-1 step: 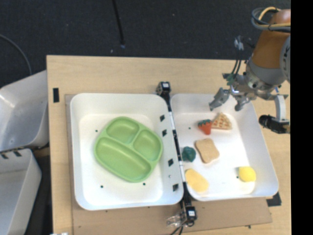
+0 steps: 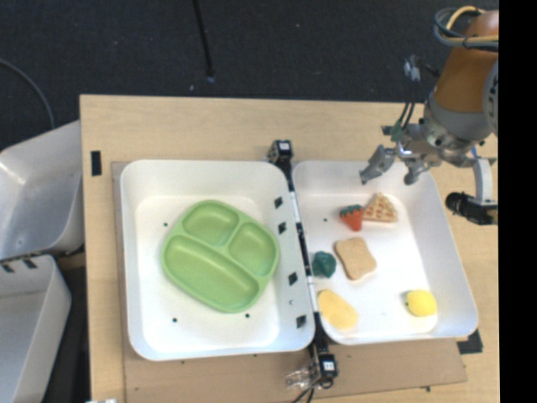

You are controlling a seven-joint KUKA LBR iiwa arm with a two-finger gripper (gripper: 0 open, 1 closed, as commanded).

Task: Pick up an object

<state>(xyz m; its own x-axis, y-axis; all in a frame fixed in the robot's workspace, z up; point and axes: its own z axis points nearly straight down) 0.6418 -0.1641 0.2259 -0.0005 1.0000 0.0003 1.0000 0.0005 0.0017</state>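
The gripper (image 2: pixel 393 171) hangs with its 2 fingers spread and holding nothing over the right bin's (image 2: pixel 449 225) far edge, near the pizza slice (image 2: pixel 381 209), likely poised to descend.

**Worktop and its 2 bins**

The pale wooden worktop (image 2: pixel 210 124) carries 2 shallow white bins set side by side — the left bin (image 2: pixel 138 250) and the right bin (image 2: pixel 445 250) — touching along a middle seam fitted with small black clips (image 2: pixel 295 259). Bare wood shows along the far edge and at both near corners.
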